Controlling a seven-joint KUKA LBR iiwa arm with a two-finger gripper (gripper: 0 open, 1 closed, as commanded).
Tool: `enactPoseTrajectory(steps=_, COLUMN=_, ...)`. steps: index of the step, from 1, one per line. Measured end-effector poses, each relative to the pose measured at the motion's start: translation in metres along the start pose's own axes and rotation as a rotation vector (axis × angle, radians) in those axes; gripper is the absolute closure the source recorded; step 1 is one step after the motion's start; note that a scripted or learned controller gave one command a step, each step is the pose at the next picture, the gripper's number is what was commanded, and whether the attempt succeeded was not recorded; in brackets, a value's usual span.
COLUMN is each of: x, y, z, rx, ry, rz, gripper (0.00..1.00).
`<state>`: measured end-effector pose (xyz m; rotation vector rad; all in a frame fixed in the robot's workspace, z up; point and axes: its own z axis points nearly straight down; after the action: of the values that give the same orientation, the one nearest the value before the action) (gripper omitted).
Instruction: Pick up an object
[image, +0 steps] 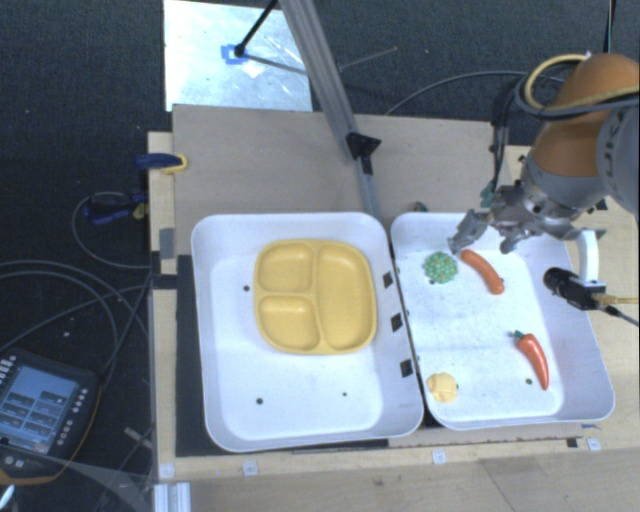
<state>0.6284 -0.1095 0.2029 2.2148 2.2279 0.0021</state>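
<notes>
In the right bin (590, 395) lie a green broccoli-like piece (439, 267), an orange sausage-shaped piece (482, 271), a red-orange pepper (533, 358) with a green stem, and a small yellow piece (442, 386). My gripper (490, 234) hangs over the bin's far edge, just above the sausage piece and the green piece. Its fingers (466, 233) are spread apart with nothing between them.
The left bin (215, 400) holds a yellow divided plate (312, 296). A slanted metal pole (330, 85) crosses the bench above the bins. Cables and a pendant (35, 400) lie off the bench at left.
</notes>
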Motion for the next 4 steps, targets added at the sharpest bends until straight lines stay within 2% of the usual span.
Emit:
enactPoseTrajectory(steps=1, x=0.0, y=0.0, z=0.0, rx=0.0, ry=0.0, rz=0.0, gripper=0.0)
enactPoseTrajectory(steps=2, x=-0.007, y=0.001, z=0.044, rx=0.004, ry=-0.001, rz=0.006, gripper=0.0)
enactPoseTrajectory(steps=3, x=-0.004, y=0.001, z=0.107, rx=0.005, ry=-0.001, rz=0.005, gripper=0.0)
enactPoseTrajectory(steps=4, x=-0.004, y=0.001, z=0.112, rx=0.001, ry=-0.001, rz=0.006, gripper=0.0)
